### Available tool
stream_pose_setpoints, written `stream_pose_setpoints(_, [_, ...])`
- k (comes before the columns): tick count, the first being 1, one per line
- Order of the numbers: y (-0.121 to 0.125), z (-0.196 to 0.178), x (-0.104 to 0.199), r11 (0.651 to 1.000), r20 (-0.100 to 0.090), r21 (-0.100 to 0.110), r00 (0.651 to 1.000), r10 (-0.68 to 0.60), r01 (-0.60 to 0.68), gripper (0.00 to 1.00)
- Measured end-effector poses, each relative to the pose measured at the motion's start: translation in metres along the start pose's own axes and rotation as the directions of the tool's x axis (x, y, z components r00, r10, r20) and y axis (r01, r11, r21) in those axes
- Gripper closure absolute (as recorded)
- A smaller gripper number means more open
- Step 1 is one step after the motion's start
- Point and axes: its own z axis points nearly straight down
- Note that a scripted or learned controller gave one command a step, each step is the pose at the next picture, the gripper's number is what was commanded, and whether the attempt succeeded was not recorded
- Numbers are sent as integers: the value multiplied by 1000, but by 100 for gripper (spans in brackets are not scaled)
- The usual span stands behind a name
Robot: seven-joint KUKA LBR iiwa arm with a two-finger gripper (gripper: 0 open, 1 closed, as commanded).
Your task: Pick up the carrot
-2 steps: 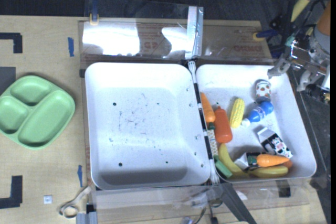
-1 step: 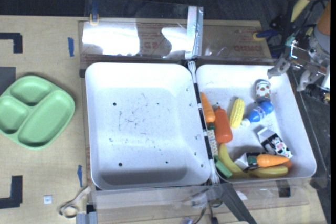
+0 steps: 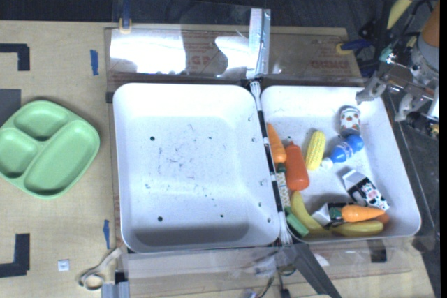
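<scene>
Starting with the biggest things, you have a tabletop [image 3: 56, 52] bearing two shallow white bins side by side: the left bin [image 3: 185, 157] shows only its scuffed, speckled floor, while the right bin [image 3: 398, 157] holds all the toys. A green divided plate [image 3: 45, 146] sits well apart on the tabletop to the left.

At the upper right edge, the arm's gripper [image 3: 391, 80] hangs just over the right bin's far right rim; you cannot tell from this slant whether the jaws are apart or together, and nothing shows between them.

Your carrot [image 3: 360, 213] lies on its side near the right bin's front wall, its green top pointing left and its tip right. It rests touching a yellow banana [image 3: 349, 227] just in front of it, with a small black-and-white toy [image 3: 363, 188] just behind.

Other items, smaller in turn: an orange bottle-like toy [image 3: 296, 167] by the dividing wall, a corn cob [image 3: 315, 150], a blue toy [image 3: 347, 148], and a small round figure [image 3: 348, 118].

Expect the carrot to be light, rigid plastic, smooth and likely slippery, tapering so the jaws may slide toward the tip. Take it across the thick middle, closing front-to-back, and mind the crowding banana.
</scene>
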Motion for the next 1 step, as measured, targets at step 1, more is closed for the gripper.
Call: stream_pose_setpoints(1, [-71, 122, -18, 1000, -6, -3, 1000, -14, 14, 0])
